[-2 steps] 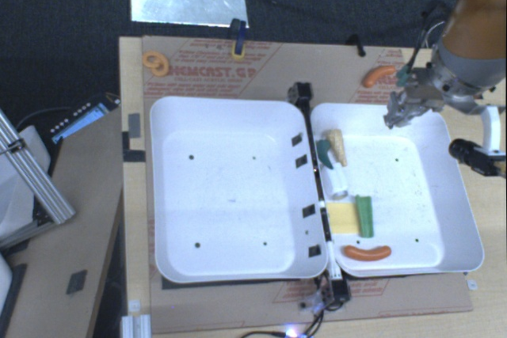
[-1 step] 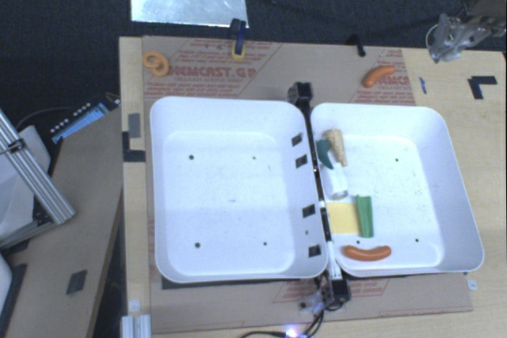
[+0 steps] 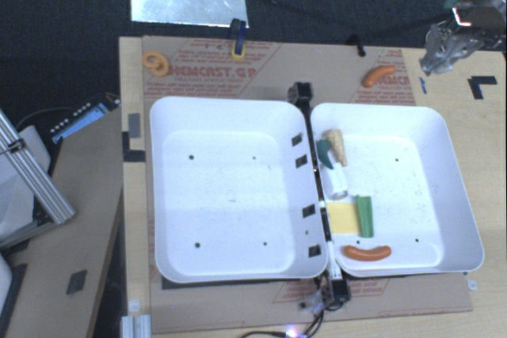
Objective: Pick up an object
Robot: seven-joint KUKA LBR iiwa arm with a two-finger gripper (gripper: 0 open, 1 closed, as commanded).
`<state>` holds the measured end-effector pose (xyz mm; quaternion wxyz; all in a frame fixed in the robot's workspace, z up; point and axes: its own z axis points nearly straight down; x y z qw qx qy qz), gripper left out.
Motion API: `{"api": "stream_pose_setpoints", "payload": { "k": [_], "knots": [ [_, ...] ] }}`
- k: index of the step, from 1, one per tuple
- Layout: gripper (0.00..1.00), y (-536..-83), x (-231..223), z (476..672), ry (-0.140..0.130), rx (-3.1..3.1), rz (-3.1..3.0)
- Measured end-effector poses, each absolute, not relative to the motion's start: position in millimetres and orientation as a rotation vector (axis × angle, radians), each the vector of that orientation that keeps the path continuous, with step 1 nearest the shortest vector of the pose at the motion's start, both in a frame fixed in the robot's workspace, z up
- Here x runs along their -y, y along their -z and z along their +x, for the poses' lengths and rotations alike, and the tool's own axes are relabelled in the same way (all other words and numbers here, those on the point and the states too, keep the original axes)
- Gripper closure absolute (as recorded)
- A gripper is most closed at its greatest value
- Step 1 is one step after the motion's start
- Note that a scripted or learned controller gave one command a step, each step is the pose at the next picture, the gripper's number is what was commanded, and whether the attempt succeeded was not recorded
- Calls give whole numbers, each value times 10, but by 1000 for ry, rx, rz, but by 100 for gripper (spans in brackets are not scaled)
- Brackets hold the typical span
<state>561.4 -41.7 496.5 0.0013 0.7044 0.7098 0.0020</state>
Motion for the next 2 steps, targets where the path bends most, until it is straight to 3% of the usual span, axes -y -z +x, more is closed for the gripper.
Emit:
{"api": "stream_pose_setpoints", "payload": {
  "k": [2],
  "knots": [
    [100,-5363,-57,4919,-5,-2227,2213]
  ]
}}
